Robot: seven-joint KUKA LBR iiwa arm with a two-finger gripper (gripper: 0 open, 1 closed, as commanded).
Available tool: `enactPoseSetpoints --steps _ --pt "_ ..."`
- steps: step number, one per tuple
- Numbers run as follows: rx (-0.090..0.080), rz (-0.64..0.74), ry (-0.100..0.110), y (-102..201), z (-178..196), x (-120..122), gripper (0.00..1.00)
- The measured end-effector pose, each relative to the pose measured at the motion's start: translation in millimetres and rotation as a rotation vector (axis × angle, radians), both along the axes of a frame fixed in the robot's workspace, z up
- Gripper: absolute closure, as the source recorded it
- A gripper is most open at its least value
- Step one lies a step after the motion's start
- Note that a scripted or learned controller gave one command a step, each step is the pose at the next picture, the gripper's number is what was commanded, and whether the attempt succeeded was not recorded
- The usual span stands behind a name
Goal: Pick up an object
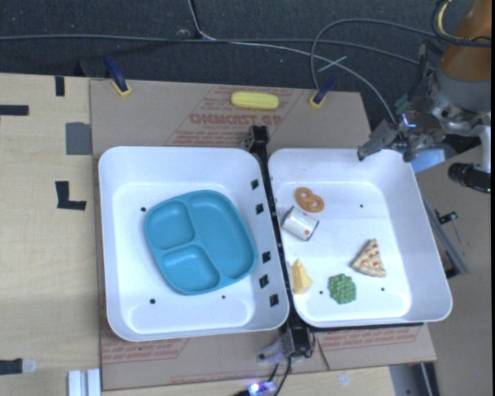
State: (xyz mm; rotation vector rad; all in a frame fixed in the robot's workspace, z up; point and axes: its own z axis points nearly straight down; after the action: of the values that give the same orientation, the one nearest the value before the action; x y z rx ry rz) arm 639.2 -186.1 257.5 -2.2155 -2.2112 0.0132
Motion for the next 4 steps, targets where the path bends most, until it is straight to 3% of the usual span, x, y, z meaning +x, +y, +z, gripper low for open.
enactPoseSetpoints --steps 1,3,4 --pt "-0.003 0.003 -0.013 0.6 8.3 2.3 0.0" --pt "-0.003 0.002 -0.008 -12.5 -86.9 -7.4 0.0" --pt "-0.002 0.004 -0.007 -10.2 -147.5 -0.5 0.0"
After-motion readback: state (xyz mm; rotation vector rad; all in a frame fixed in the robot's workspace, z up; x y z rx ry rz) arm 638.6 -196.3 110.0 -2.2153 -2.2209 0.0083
